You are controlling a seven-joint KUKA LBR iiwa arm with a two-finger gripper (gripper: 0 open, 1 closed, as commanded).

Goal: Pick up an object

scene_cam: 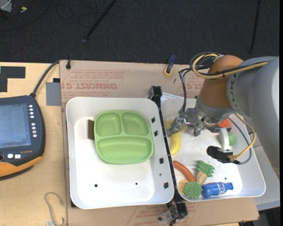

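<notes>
You have several toys to choose from in the right bin point(254, 185): a yellow banana point(174, 144) lies against that bin's left wall, an orange carrot point(183, 170) sits slantwise below it, and along the front edge you find a green round bumpy toy point(193, 190), a toy pineapple point(203, 172) with a green crown, and a blue bottle point(216, 189) lying on its side. A white and green piece point(225, 138) and a small red item point(224, 123) rest nearer the bin's right side, partly behind the arm. The gripper point(187, 124) hangs low over the upper left part of this bin, just above the banana's top end; you cannot tell from this angle how the gripper is set, and nothing shows between its tips. In the left bin point(80, 182) a green divided plate point(123, 137) lies near the middle, with a dark brown block point(91, 129) touching its left rim. At the bench's left edge sits a teach pendant point(13, 133).
</notes>
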